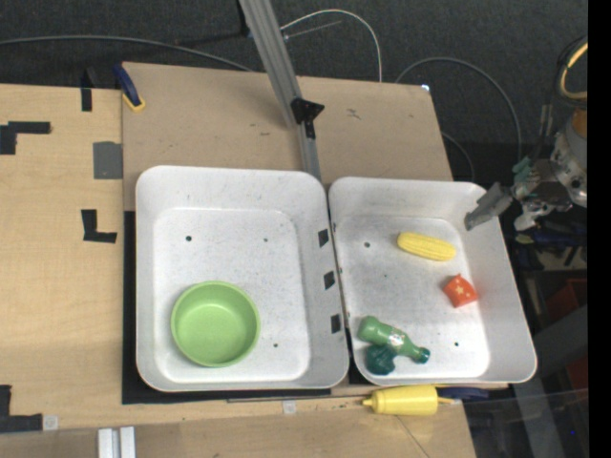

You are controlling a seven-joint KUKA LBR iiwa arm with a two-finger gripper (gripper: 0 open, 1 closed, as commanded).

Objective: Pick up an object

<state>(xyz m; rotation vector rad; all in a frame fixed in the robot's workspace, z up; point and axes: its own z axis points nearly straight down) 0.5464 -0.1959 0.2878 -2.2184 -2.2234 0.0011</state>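
The right bin (496, 351) holds a yellow corn cob (427, 246) near its middle, a small red block (460, 290) to the right of it, and a green bottle (393, 335) lying beside a teal piece (380, 359) at the front. My gripper (504, 214) hangs over the bin's right rim, up and to the right of the corn. Its fingers are spread open with nothing between them.
A green bowl (216, 322) sits in the front of the left bin (153, 256). A yellow bottle (405, 401) lies on the bench just in front of the right bin. A grey pole (277, 55) slants over the back of the bench.
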